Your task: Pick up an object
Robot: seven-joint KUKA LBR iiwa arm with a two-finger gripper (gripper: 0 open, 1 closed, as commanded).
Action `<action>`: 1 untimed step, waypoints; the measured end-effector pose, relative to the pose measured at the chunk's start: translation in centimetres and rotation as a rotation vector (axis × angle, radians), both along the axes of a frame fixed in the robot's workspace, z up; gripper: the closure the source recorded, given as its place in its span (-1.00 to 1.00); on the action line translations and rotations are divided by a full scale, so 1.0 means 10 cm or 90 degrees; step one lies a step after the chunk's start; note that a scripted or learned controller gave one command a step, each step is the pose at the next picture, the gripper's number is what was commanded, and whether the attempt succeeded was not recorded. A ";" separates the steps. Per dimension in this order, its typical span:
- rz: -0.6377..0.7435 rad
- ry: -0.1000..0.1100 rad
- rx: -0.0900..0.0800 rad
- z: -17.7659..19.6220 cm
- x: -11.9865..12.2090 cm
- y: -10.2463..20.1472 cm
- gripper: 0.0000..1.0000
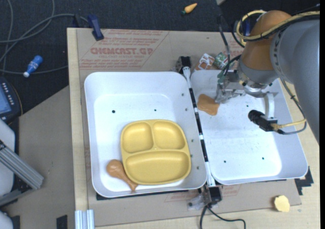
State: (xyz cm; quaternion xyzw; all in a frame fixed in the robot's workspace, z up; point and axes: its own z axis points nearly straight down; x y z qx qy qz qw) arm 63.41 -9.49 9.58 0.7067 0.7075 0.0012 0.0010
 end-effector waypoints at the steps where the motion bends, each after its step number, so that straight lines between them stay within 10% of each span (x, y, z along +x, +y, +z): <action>1: -0.004 0.006 0.000 0.11 -0.66 -0.17 1.00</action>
